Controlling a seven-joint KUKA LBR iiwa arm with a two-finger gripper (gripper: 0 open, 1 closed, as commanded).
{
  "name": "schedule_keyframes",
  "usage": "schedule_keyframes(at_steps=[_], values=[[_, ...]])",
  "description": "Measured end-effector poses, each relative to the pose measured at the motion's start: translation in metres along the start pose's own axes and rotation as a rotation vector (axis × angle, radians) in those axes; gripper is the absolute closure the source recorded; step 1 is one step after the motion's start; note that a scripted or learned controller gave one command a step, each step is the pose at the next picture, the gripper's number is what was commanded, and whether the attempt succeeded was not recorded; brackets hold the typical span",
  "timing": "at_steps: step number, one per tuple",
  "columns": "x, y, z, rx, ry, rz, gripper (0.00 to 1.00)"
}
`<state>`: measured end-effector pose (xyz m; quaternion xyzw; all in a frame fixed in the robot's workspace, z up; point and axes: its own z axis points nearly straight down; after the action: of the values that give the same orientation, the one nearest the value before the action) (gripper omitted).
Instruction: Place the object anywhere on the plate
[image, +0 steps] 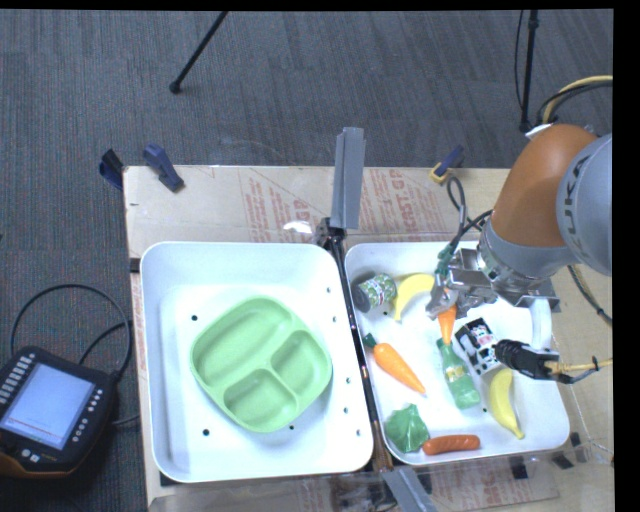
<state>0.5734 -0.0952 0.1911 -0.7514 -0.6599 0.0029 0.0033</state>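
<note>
Nearest the lens, a reddish sausage (450, 444) lies at the near edge of the right bin (556, 400), well to the view's right of the green plate (262, 365) and lower in the view than its near rim. The plate, with three compartments, lies alone in the left bin (170, 300). The gripper (443, 300) stands over the right bin, right of the plate and level with its far rim. A small orange piece (447, 324) sits directly at its tip. Whether the gripper is closed on that piece cannot be told. Judgement: the orange piece is the object in hand, and the step is pick-up or the start of the carry; nothing has reached the plate. The next move calls for a lift clear of the divider, travel across to the plate and a release above any compartment. A larger carrot (398, 368), a green bottle (459, 378) and a banana (504, 402) lie right of the plate, apart from it. A round can (375, 291) carries a label too small to read. The cardboard (270, 205) beyond the plate bears red print, not legible. Part of the maker's lettering shows on the arm's grey link.
</note>
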Motion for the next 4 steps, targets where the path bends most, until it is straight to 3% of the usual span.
schedule_keyframes(at_steps=[1,2,3,4], values=[[0.075,0.005,0.001,-0.003,0.000,0.006,1.00],[0.069,0.060,0.005,-0.004,-0.001,-0.101,1.00],[0.181,0.016,0.005,-0.002,-0.001,-0.018,1.00],[0.223,-0.004,0.026,-0.002,-0.002,-0.274,1.00]])
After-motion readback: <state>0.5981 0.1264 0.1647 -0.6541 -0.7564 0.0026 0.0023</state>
